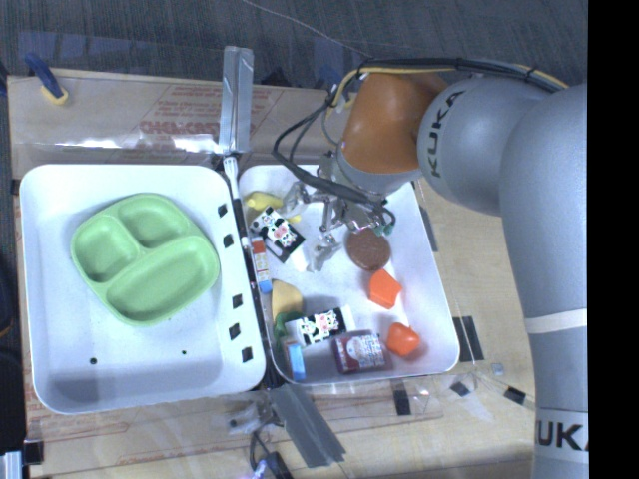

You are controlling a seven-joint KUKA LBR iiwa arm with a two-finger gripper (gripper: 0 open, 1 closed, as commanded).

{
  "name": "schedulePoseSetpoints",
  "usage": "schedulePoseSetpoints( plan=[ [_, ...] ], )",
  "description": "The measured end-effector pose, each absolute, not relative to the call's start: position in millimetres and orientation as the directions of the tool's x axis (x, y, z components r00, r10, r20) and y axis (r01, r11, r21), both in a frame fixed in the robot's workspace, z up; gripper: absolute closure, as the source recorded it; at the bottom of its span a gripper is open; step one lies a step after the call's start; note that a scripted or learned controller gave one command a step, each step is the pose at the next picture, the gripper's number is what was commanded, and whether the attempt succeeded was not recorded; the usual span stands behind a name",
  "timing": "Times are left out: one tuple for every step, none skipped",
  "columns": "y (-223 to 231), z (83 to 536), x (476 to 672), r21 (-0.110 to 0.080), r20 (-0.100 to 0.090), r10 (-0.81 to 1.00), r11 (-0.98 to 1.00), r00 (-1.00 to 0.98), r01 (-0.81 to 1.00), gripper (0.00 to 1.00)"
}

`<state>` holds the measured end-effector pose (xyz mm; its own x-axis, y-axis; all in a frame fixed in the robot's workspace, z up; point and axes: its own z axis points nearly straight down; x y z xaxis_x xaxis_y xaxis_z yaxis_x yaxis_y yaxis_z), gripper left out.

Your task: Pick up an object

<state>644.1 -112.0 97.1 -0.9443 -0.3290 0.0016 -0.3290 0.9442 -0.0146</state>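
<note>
Wooden bench (479, 267) carries two white bins. Nothing sits between the gripper (334, 236) fingers, which stand slightly apart over the right bin (431, 297), just beside a brown round object (367, 251); orange pieces (384, 289) lie below it.

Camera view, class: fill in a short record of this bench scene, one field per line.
left bin: holds a green divided plate
right bin: holds small items, among them a brown disc, two orange pieces, a dark red packet, two cow-patterned blocks
arm: reaches in from the right
gripper: low over the right bin, beside the brown disc
held object: none seen between the fingers
</note>
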Motion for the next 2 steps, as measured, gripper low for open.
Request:
schedulePoseSetpoints(
  plan=[
    [-119,111,645.2,-0.027,0.001,-0.326,0.945,-0.945,-0.326,1.0],
    [-176,125,658.5,-0.006,-0.005,-0.532,0.847,-0.847,-0.532,1.0]
  ],
)
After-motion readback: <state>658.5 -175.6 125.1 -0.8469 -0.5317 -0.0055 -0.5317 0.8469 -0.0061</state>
